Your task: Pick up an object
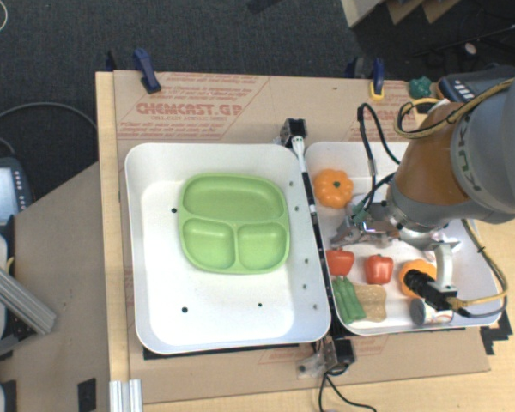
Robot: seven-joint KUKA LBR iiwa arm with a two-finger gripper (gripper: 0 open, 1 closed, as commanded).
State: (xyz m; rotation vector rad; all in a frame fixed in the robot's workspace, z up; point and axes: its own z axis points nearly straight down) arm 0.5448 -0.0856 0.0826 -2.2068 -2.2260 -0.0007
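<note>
My gripper [366, 227] hangs low over the middle of the right bin [472, 256], under the grey and orange wrist. An orange pumpkin [333, 188] lies just up and left of it. Below it sit a red piece [340, 262] and a red pepper-like piece [378, 269]. A green vegetable [347, 299] and a tan piece [372, 301] lie along the bin's near edge. An orange piece [416, 273] rests to the right, partly covered. I see nothing held in the gripper.
The left bin [154, 256] holds a green divided plate [235, 223]. A black divider strip [310, 204] runs between the bins. The brown board [189, 106] under the bins carries blue clamps at its far edge. The arm covers the right bin's far right part.
</note>
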